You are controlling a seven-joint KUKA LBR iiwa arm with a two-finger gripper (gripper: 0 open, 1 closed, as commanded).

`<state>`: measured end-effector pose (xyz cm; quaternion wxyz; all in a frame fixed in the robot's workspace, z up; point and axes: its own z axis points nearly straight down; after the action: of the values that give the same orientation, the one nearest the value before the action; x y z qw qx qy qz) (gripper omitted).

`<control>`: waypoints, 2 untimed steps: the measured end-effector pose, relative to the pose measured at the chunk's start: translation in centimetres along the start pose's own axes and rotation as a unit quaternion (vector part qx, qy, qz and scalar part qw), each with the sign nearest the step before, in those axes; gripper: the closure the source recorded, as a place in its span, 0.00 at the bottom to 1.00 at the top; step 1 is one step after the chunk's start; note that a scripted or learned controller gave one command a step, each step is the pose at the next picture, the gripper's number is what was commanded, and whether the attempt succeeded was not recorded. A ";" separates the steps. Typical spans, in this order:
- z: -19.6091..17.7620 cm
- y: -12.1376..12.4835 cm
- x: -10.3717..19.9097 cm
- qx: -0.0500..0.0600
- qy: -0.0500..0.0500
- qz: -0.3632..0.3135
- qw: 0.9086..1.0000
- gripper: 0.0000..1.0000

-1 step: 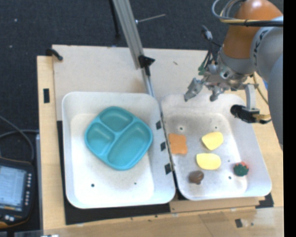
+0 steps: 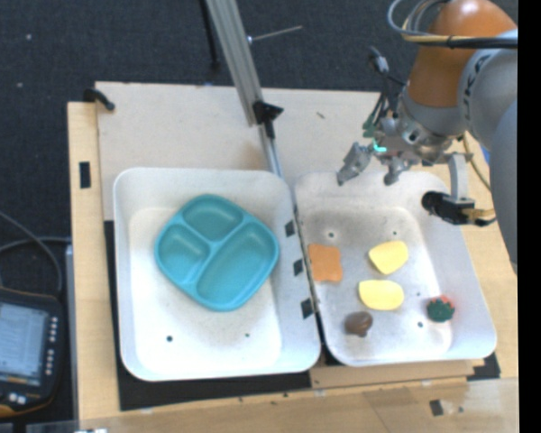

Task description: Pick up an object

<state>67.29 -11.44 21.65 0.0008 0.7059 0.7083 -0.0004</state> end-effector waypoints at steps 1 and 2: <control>6.2 -0.4 0.3 0.003 0.000 0.001 1.000 0.00; 11.5 -0.5 0.2 0.003 0.000 0.001 1.000 0.00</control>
<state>66.79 -11.26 10.17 -0.0009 0.7069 0.7073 -0.0026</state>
